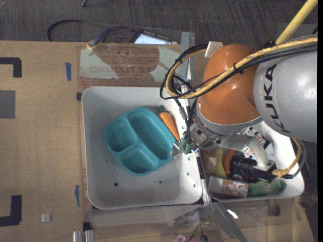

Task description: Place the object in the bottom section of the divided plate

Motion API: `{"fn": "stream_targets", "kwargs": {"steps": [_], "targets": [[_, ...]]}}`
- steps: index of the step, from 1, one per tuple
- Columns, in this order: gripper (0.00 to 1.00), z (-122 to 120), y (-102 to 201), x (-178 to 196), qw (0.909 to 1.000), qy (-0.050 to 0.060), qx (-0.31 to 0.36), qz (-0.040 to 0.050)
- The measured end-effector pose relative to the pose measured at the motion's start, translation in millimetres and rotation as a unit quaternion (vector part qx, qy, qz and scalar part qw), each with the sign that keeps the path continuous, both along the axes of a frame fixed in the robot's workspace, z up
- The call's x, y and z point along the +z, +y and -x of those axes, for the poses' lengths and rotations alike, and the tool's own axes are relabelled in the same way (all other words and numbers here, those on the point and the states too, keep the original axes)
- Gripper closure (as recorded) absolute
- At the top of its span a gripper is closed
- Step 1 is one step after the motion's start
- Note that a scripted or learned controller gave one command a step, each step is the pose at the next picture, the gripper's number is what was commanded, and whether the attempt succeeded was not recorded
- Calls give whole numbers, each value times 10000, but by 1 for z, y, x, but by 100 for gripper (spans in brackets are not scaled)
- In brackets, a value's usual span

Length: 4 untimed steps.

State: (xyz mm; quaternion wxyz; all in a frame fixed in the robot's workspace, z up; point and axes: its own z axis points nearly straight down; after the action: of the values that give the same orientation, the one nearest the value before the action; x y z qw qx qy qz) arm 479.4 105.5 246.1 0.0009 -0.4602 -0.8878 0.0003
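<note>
Nearest, the left white bin [146, 198] has bare floor along its near side. To the right, the second bin [299, 185] holds clutter near its front: a labelled packet [232, 188] and a green soft item [262, 187]. Further in, a teal divided plate [146, 130] lies in the left bin, its nearest small section [139, 160] empty. The gripper [184, 147] hangs at the plate's right edge; whether it is open or closed cannot be told. Just beyond lies an orange carrot [169, 125], probably the object, against the plate's far right rim. The grey arm [287, 95] looms behind. The pick seems not yet made; next it needs a grip on the carrot.
</note>
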Motion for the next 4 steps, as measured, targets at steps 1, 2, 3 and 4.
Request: {"fn": "stream_targets", "kwargs": {"steps": [1,2,3,4], "targets": [[0,0,0,0,10000,0,0,-1],[100,-1,0,10,10000,-11,1,-5],[100,1,27,-20,9884,11,-1517,6],[0,1,27,-20,9884,10,-1519,6]]}}
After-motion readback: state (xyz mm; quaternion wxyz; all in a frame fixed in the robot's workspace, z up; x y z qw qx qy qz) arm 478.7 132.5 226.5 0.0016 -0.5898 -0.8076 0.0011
